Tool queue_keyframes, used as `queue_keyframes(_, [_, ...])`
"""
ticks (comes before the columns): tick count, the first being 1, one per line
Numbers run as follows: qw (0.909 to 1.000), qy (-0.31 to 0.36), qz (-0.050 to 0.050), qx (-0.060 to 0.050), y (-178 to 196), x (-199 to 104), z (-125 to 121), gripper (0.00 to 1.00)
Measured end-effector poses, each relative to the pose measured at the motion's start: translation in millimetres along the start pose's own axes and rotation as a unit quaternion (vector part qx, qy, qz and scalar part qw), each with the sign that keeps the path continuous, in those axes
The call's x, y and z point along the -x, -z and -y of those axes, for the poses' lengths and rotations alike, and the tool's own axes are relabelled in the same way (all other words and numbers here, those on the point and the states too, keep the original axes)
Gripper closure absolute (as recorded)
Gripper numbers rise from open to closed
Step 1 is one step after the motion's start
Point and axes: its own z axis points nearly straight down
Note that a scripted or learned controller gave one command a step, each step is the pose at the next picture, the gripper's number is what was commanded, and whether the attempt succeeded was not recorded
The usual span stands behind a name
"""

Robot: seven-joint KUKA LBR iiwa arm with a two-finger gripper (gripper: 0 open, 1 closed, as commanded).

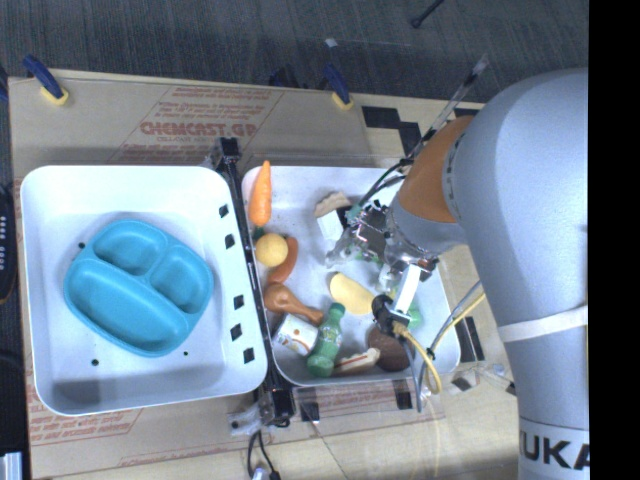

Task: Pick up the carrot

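Carrot (260, 194) lies upper left in the right bin (300, 180), against its wall, well apart from the gripper (372, 238) hovering mid-bin; whether that gripper is spread is impossible to tell.

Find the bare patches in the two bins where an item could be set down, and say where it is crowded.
Bare floor rings the blue tray inside the left bin, widest along its near wall. The right bin is crowded: carrot, green bottle and other toys; the gripper hangs over its middle.
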Motion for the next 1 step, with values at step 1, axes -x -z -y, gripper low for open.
queue_keyframes(1, [1.0000,-0.001,0.003,-0.002,3.0,-16.3,40.3,0.00])
